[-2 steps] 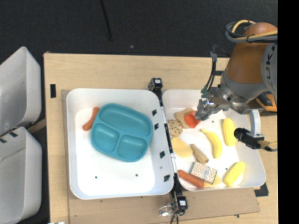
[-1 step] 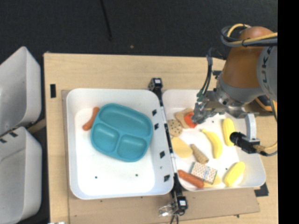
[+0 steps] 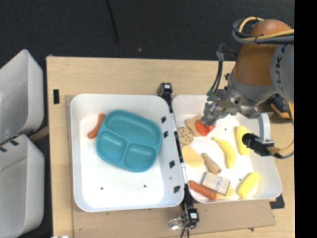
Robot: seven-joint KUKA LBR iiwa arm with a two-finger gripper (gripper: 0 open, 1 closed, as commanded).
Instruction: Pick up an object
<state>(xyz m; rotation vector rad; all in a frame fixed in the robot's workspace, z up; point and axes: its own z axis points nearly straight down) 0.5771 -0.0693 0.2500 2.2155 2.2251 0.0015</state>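
Pincer (image 3: 208, 119) (grip unclear) over a red piece (image 3: 203, 128) in right bin (image 3: 275, 182), wooden bench (image 3: 59, 148), dark floor (image 3: 74, 19).

Looks like a robotics lab/test cell, not a home. Plain wood bench (image 3: 59, 148) w/ two white bins (image 3: 79, 182) clipped side by side, dark carpet floor behind, industrial arm (image 3: 257, 68) w/ loose cabling on right. Toy food props (image 3: 225, 150) in right bin, teal tray (image 3: 129, 140) in left.
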